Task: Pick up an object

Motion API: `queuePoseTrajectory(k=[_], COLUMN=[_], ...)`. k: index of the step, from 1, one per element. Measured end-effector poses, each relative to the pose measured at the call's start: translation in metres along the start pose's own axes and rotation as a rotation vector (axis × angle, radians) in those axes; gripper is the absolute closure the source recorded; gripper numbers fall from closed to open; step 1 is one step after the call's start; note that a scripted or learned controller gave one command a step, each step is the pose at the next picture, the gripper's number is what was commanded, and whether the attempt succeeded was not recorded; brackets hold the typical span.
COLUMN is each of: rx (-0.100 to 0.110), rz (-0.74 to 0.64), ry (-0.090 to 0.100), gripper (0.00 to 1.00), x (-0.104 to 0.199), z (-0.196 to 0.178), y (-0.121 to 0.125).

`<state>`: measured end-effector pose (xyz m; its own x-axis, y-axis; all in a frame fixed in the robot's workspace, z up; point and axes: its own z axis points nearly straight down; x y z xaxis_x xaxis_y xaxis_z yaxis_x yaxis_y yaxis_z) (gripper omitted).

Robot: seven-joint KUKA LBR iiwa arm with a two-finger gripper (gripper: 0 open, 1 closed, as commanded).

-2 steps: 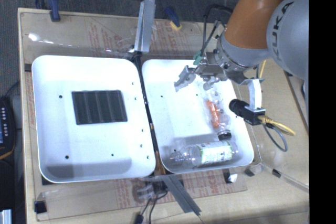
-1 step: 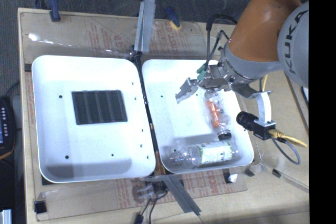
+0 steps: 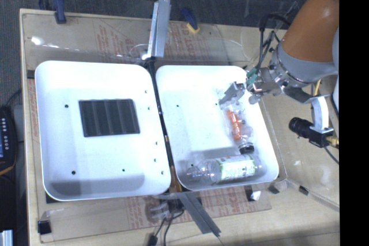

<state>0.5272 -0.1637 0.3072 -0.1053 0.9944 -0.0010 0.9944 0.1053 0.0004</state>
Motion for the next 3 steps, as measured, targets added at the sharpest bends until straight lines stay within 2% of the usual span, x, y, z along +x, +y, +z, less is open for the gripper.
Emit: queuePoseTrajectory(k=[1, 2, 3], rx=[0.001, 0.001, 0.001], rz=[-0.004, -0.058, -0.058], ry=[0.0, 0.0, 0.0], gripper=[1.0, 1.0, 0.0], x=[0.0, -0.052, -0.052], z=[-0.01, -0.037, -0.037], y=[0.001, 0.048, 0.048])
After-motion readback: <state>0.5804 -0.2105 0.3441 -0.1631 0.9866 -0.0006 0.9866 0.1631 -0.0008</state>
